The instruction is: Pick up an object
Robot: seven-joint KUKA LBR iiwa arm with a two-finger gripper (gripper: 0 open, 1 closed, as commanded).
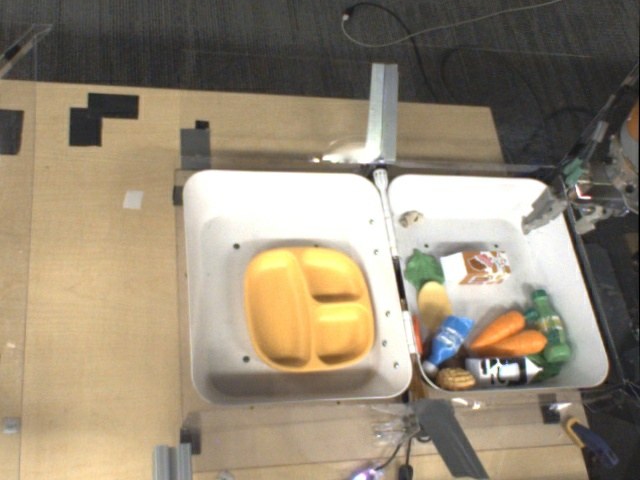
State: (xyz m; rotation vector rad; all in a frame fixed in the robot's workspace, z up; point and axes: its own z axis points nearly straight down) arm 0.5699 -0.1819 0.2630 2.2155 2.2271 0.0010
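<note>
The right bin (560,258) holds a heap of toy food along its near side. In it are a green vegetable (424,268), a pale yellow piece (433,303), a blue bottle (450,336), two orange carrots (497,330) and a green item (551,330). A black-and-white bottle (498,371) and a brown biscuit (456,377) lie there too. A white packet with brown print (482,266) lies flat mid-bin. A small pale object (410,218) sits near the far left corner. My gripper (550,206) hangs over the bin's far right corner, apart from all items.
The left bin (215,268) carries a yellow divided plate (305,303) in its middle. A metal post (383,113) rises behind the seam between the bins. The arm's cables and wrist (610,168) crowd the right edge.
</note>
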